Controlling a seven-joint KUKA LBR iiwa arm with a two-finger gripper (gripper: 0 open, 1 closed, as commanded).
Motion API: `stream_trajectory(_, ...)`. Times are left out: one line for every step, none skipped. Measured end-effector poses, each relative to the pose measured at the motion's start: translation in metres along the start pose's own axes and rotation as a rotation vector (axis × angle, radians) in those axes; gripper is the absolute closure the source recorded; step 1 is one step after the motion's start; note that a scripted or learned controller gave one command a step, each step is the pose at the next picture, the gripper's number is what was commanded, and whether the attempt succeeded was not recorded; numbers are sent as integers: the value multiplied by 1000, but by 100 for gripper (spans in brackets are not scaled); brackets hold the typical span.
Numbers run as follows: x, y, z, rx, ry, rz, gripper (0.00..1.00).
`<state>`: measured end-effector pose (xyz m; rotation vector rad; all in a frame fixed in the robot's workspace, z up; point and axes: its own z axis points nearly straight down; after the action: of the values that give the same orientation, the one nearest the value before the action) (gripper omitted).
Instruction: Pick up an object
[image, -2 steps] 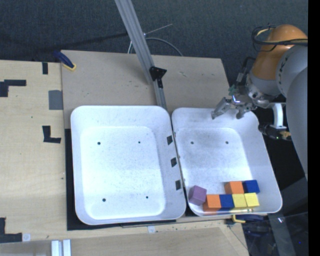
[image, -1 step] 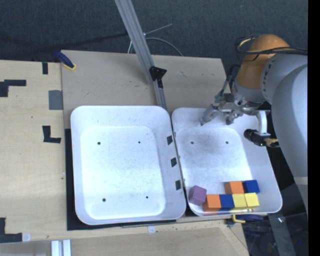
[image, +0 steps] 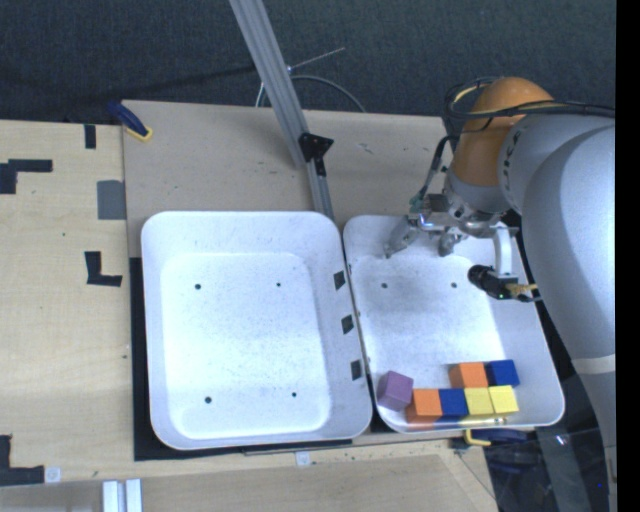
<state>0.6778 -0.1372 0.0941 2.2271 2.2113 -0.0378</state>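
Note:
Several small blocks lie along the near edge of the right bin (image: 520, 330): a purple block (image: 396, 388), an orange block (image: 427, 402), a blue block (image: 453, 402), two yellow blocks (image: 490, 400), a second orange block (image: 467, 376) and a second blue block (image: 502, 373). My gripper (image: 420, 245) hovers over the far end of the right bin, well away from the blocks. It is open, its two fingers are spread, and nothing is between them.
The left bin (image: 240, 330) sits beside the right one, their rims meeting in the middle. A slanted metal bar (image: 285, 90) crosses the bench behind the bins. The arm's grey body (image: 580, 230) overhangs the right bin's right side.

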Motion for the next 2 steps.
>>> stream_trajectory(41,-71,-145,-21,19,-10,0)
stream_trajectory(45,-60,-86,-9,18,-9,0)
